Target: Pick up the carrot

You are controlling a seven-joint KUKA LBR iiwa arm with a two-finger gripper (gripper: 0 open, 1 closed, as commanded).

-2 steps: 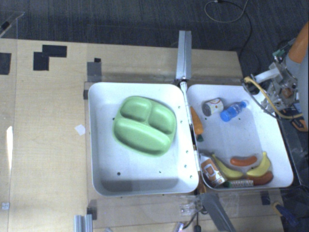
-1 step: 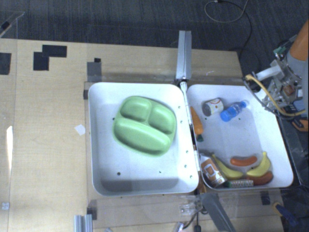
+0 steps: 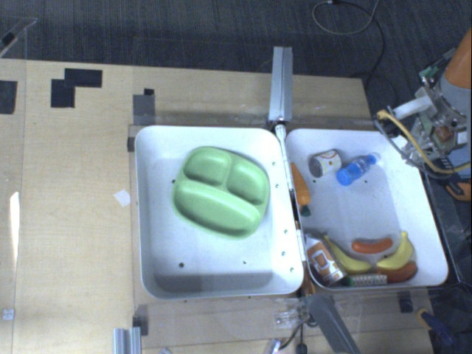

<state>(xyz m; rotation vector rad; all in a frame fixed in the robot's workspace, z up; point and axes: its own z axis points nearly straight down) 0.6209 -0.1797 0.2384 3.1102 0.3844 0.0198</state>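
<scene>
Nearest the lens, a heap of food items is lying along the front edge of the right bin [image 3: 436, 251]: a small printed can [image 3: 324, 262] is sitting in the front left corner, a yellow banana [image 3: 369, 259] is curving along the front wall beside it, a red sausage [image 3: 373, 245] is resting on top of the banana, and a darker red item [image 3: 399, 273] is tucked against the wall under the banana's far end. The carrot [image 3: 299, 186] is lying lengthwise against the left wall of the same bin, just beside the divider between the two bins, its orange body pointing toward the back and its dark green end toward the front; nothing is touching it. Farther back in the right bin, a small tin [image 3: 324, 162] is lying on its side, with a blue plastic bottle [image 3: 355, 169] lying just beside it. The left bin [image 3: 151, 220] is holding a green divided plate [image 3: 220, 191], turned upside down near its middle. The arm [image 3: 442, 120] is hanging over the right bin's back right corner, well apart from the carrot, with yellow cable looping beside its wrist. Whether its jaws are spread or pressed together cannot be told from this angle. A black cable [image 3: 369, 13] is trailing across the dark floor behind the bench.
</scene>
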